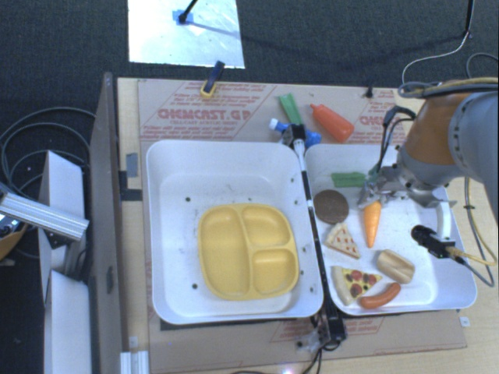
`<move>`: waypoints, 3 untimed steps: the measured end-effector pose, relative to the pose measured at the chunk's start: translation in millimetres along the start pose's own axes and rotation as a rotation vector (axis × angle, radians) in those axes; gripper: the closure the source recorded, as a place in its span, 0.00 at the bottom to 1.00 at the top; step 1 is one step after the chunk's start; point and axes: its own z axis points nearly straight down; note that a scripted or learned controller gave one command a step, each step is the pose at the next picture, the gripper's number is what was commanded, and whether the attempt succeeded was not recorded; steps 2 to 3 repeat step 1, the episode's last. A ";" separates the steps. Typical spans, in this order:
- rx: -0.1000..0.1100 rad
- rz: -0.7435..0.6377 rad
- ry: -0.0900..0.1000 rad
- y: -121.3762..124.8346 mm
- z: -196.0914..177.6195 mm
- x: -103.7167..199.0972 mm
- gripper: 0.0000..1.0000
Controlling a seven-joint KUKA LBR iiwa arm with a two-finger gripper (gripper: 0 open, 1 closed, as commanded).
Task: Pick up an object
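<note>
My gripper [376, 190] hangs low in the right bin [452, 287], at the end of the grey arm with its orange band [433, 135]. It sits just above the thick top end of an orange carrot [372, 223], which lies pointing toward the bin's front. A green block [348, 180] lies just left of the gripper and a brown round cookie [331, 206] in front of that. Nearer the front are a small pizza wedge [342, 241], a bigger pizza slice [353, 282], a bread roll [395, 266] and a red sausage [380, 296].
The left bin [171, 178] holds a yellow divided plate [248, 250]. Behind the bins on the cardboard lie an orange-red bottle shape [331, 122] and a green piece [290, 109]. A black part with a yellow cable [433, 241] sticks out to the right of the carrot.
</note>
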 end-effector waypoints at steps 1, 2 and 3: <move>-0.009 -0.002 -0.002 36.6 -105.1 103.6 1.00; -0.009 -0.002 -0.002 36.6 -105.1 103.6 1.00; -0.009 -0.002 -0.002 36.6 -105.1 103.6 1.00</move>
